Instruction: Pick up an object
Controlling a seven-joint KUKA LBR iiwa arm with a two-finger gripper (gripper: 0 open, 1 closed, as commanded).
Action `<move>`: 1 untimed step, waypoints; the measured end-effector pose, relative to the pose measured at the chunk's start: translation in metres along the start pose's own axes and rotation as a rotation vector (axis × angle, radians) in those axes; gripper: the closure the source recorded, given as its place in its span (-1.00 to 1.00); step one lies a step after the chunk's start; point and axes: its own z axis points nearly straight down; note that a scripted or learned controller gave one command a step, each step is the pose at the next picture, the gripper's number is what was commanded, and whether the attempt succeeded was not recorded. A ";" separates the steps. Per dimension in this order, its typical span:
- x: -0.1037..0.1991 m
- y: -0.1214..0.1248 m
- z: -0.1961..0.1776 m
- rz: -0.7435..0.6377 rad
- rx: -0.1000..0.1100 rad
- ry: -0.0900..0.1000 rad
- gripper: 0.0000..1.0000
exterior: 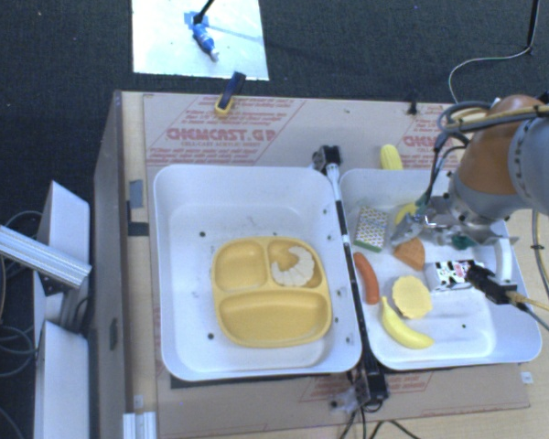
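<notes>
Yellow divided plate (271, 305) in left white bin (178, 273). Right of plate: red sausage (366, 276), yellow banana (404, 329), green-speckled block (371, 228).

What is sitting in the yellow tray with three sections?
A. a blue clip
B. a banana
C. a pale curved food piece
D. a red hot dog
C: a pale curved food piece lies in the upper right section of the yellow tray, which rests in the left bin.

right bin (522, 337) crowded (toy food (410, 297) throughout), left bin (188, 208) edges open
</notes>
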 end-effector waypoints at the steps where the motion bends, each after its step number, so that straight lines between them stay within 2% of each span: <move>1: -0.010 -0.031 0.000 0.000 0.000 0.000 -1.00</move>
